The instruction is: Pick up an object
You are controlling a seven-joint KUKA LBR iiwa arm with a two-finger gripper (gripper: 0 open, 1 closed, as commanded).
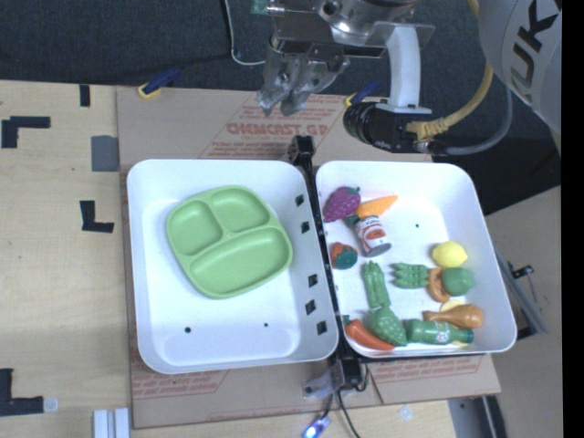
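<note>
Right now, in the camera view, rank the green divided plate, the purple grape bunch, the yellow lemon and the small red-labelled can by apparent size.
1. Green divided plate, by far the largest.
2. Purple grape bunch.
3. Yellow lemon and small red-labelled can: these look too alike to rank.

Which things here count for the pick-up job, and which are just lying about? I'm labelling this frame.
For the job:
- two-finger end effector, above the bins
- purple toy grape bunch
- small red-and-white can
- yellow toy lemon
- green toy corn cob
- right white bin holding them

Lying about:
- green three-part plastic plate
- left white bin
- black tape marks
</note>
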